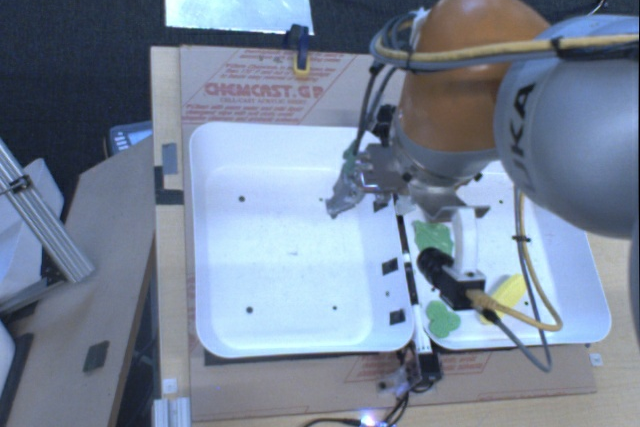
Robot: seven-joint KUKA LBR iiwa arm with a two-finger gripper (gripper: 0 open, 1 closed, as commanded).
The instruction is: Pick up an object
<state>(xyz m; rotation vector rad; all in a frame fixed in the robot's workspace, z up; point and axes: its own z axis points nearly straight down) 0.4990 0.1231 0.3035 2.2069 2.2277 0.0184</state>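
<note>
My gripper [345, 194] hangs low over the right-hand part of the left bin [260, 255], close to the divide between the two bins. Nothing shows under it but bare white bin floor. In the right bin [575, 280] a green object [433, 236] lies just below the wrist, partly covered by the arm. A second green object [440, 318] rests at the bin's front left corner. A yellow object [509, 292] sits near the front, beside the arm's yellow cable. The orange wrist band and grey arm hide much of the right bin.
Both bins rest on a cardboard sheet [260, 87] on the bench. A black cable connector [448, 281] with a yellow cable loops over the right bin's front. A yellow and blue clip [299, 52] stands at the cardboard's back edge. A metal rail [40, 225] lies at far left.
</note>
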